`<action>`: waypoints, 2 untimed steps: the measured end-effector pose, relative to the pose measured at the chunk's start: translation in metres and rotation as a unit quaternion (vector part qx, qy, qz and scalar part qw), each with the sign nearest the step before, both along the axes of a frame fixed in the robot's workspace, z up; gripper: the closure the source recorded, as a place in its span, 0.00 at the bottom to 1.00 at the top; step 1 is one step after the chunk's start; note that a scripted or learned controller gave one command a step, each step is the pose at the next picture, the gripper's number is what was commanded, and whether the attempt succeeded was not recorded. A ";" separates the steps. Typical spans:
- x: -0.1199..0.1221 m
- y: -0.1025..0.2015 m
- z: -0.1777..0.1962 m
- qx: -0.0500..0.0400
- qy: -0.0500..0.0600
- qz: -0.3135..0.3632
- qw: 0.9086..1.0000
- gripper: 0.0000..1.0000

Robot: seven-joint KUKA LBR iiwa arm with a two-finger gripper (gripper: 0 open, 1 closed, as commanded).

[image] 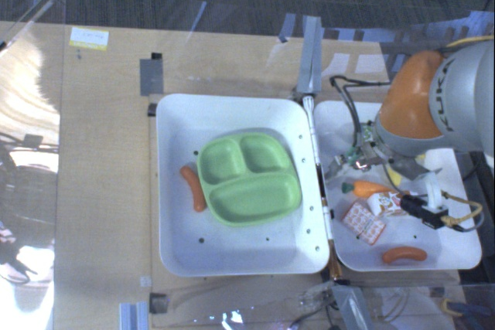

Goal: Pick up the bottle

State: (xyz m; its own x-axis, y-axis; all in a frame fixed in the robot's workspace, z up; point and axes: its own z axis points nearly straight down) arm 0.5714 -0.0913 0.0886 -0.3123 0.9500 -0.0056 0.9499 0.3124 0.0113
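The bottle (pixel 384 203) is small and white with a red label, and it lies on its side in the right bin (pixel 464 255), near the middle. My gripper (pixel 349 161) hangs under the grey and orange arm over the left part of the same bin. It is up and to the left of the bottle and apart from it. Nothing shows between the gripper and the bin floor. The wrist hides the gripper's upper part.
An orange carrot-like piece (pixel 370 187) lies just above the bottle, touching it. A red-and-white patterned packet (pixel 363 222) and a reddish sausage (pixel 404 254) lie nearer the front. The left bin (pixel 174 243) holds a green divided plate (pixel 249 178) and an orange sausage (pixel 193 188).
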 end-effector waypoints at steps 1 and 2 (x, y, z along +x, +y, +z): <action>0.055 -0.015 -0.001 -0.003 0.001 0.272 0.962 0.00; 0.006 -0.005 0.000 0.000 0.001 0.057 0.998 0.00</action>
State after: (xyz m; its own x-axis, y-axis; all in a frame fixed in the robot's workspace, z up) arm 0.5774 -0.0959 0.0883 -0.4189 0.9080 -0.0058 0.9080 0.4189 0.0100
